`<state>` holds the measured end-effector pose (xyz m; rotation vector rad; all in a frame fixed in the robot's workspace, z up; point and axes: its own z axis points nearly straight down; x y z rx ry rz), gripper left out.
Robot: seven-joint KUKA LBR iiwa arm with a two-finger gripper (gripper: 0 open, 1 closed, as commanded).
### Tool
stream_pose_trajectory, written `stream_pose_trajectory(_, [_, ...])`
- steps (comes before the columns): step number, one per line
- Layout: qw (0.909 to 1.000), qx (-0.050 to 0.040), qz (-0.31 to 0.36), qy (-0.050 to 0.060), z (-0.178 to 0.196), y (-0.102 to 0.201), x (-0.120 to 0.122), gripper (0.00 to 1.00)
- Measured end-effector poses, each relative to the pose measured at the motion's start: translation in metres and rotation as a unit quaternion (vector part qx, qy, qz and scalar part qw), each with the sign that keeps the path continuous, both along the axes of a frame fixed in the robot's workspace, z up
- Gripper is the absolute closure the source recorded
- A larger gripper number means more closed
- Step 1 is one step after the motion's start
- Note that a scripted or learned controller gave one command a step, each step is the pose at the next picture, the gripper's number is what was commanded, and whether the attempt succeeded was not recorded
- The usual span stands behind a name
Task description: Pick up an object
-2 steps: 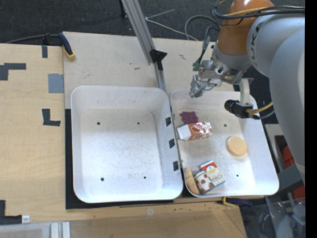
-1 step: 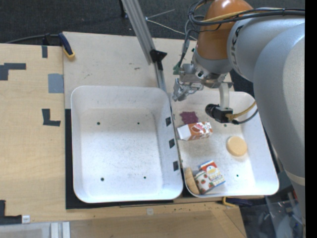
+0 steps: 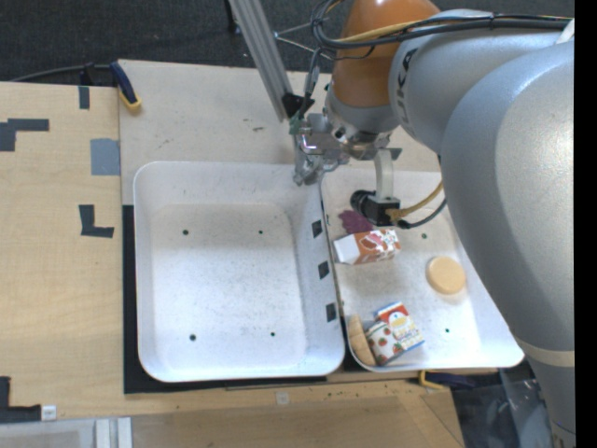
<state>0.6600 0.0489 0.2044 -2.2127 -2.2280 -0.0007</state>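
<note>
My gripper [image 3: 306,168] hangs over the back end of the wall between the two bins, below the orange band of the arm. In the right bin [image 3: 485,343] lie a red and white carton [image 3: 369,245], a small purple piece [image 3: 354,220] just behind it, a round tan disc [image 3: 447,275], and a red and white box with a picture [image 3: 396,330] near the front. A brown piece [image 3: 358,338] leans at that box's left. Nothing shows under the gripper; it sits above and to the left of the purple piece.
The left bin [image 3: 168,250] has a bare white floor with a few dark dots. The big grey arm covers the right side and part of the right bin's back. A metal rail [image 3: 261,45] slants in at the back. Blue-yellow clamp [image 3: 126,87] at back left.
</note>
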Motion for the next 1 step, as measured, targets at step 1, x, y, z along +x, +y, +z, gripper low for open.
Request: stream_pose_trajectory(1, [1.0,-0.0003,0.0,0.001,-0.0033,0.0515,-0.0074,1.0])
